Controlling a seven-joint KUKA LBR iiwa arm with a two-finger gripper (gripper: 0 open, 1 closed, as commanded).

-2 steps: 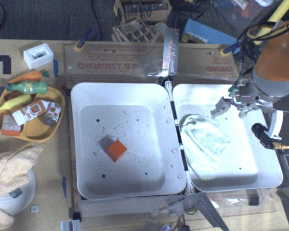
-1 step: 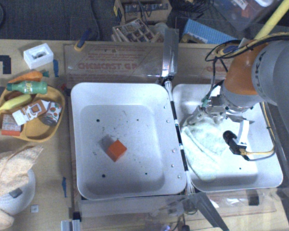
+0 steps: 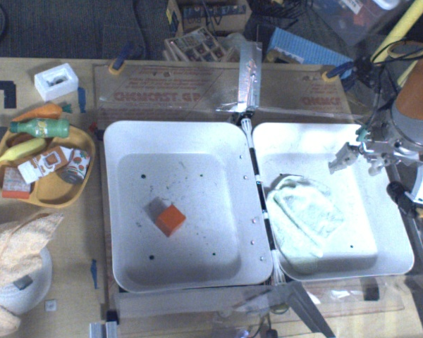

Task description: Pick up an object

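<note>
item 1: orange block [image 3: 171,220], small, matte, sharp-edged cube with a grey side face; you find it lower centre of the left bin [image 3: 127,146], a shallow smooth white tray with rounded corners. item 2: cloth [image 3: 307,213], pale, crumpled, soft folds; it lies in the right bin [image 3: 388,255], centre-left. item 3: gripper [image 3: 352,155], metal, at the frame's right over the right bin's upper part; you cannot tell how its jaws stand.

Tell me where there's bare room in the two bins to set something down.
The left bin has bare floor all around the orange block, widest along its far side. In the right bin, the crumpled clear bag crowds the near-left part; the bare floor lies right of it, below the gripper.
</note>
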